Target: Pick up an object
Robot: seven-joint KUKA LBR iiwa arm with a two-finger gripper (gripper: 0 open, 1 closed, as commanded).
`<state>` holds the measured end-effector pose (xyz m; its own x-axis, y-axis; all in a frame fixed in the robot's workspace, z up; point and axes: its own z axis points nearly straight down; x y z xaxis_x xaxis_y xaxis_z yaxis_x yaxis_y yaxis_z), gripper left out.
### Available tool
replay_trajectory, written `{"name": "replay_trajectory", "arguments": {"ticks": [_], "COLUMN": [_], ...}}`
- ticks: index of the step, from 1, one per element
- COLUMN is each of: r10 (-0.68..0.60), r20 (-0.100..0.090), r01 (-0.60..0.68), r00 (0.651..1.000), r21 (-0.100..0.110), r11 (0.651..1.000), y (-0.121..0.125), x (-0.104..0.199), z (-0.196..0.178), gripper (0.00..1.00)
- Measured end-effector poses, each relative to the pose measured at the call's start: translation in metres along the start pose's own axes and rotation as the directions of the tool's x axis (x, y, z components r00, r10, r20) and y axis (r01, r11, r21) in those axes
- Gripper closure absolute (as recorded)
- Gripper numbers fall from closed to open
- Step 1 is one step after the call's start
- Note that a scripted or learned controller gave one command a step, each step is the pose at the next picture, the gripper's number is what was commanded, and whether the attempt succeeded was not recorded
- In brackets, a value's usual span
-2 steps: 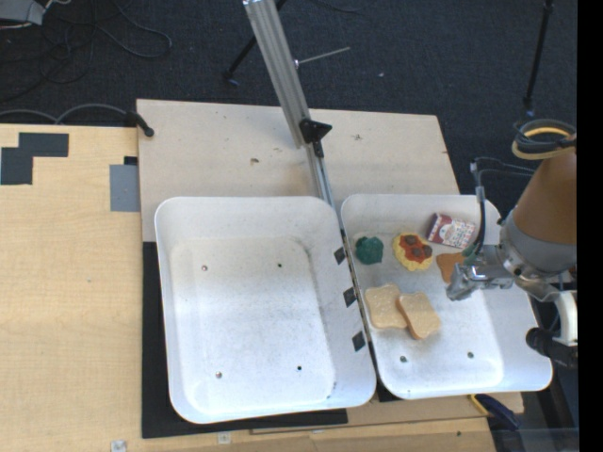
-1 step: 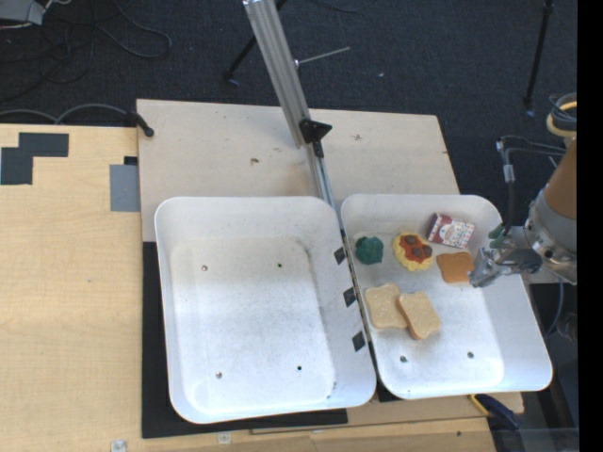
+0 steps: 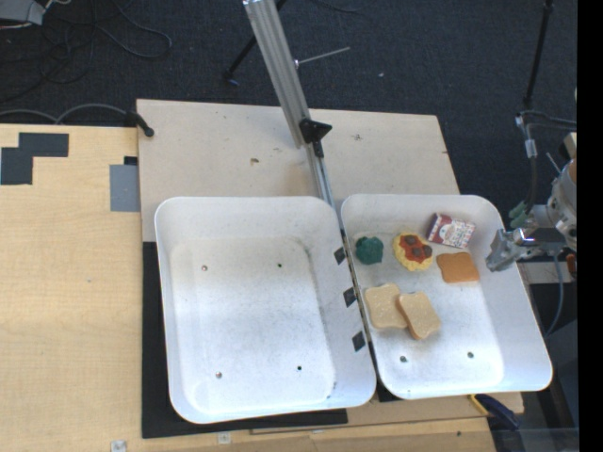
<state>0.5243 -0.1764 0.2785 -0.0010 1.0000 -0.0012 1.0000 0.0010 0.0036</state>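
Observation:
The right bin (image 3: 509, 337) holds several small objects: a green lump (image 3: 369, 249), a yellow and red toy (image 3: 414, 250), a red and white packet (image 3: 450, 231), an orange slab (image 3: 458, 268) and two tan bread pieces (image 3: 402, 310). My gripper (image 3: 499, 250) hangs at the bin's right rim, just right of the orange slab and apart from it. I see nothing between its fingers.
The left bin (image 3: 179, 252) lies beside the right one, with black clips along their shared wall. A slanted aluminium bar (image 3: 283, 73) rises behind the bins. A wooden table (image 3: 66, 290) fills the left side.

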Motion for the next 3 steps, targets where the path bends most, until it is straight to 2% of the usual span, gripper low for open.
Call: {"name": "replay_trajectory", "arguments": {"ticks": [2, 3], "r10": [-0.003, -0.002], "r20": [-0.003, -0.002], "r01": [0.003, 0.002], "r00": [1.000, 1.000], "r21": [0.005, 0.007], "r11": [1.000, 1.000], "y": [0.031, 0.049], "x": [0.108, 0.148], "z": [0.002, 0.019], "gripper": [1.00, 1.00]}}
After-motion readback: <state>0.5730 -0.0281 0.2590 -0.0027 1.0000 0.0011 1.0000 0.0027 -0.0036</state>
